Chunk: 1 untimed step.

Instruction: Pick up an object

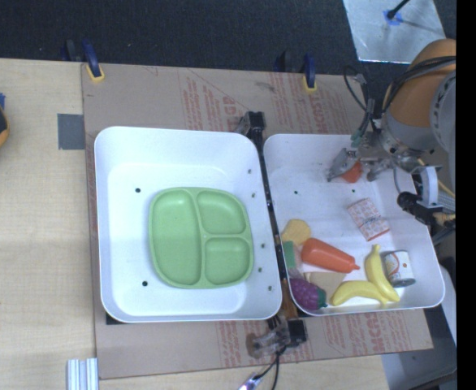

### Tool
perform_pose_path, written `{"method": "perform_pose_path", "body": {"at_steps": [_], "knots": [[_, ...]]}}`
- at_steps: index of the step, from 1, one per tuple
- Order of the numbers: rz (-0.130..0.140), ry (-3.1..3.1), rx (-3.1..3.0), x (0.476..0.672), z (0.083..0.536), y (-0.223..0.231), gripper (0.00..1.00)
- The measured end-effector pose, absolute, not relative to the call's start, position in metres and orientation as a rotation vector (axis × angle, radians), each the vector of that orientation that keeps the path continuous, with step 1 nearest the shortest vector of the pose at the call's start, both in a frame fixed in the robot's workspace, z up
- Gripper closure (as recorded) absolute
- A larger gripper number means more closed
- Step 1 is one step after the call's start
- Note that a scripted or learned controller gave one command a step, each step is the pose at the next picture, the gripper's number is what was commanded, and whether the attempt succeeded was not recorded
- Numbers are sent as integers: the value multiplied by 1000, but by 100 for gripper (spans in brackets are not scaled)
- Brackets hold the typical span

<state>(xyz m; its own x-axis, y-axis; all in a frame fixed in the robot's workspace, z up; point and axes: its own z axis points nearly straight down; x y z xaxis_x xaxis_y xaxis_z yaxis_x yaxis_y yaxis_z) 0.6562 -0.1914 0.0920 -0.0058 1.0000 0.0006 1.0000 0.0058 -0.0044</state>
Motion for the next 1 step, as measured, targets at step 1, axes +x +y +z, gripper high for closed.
{"method": "perform_pose_path", "body": {"at_steps": [1], "knots": [[1, -2227, -2220, 606, 230, -213, 0]]}}
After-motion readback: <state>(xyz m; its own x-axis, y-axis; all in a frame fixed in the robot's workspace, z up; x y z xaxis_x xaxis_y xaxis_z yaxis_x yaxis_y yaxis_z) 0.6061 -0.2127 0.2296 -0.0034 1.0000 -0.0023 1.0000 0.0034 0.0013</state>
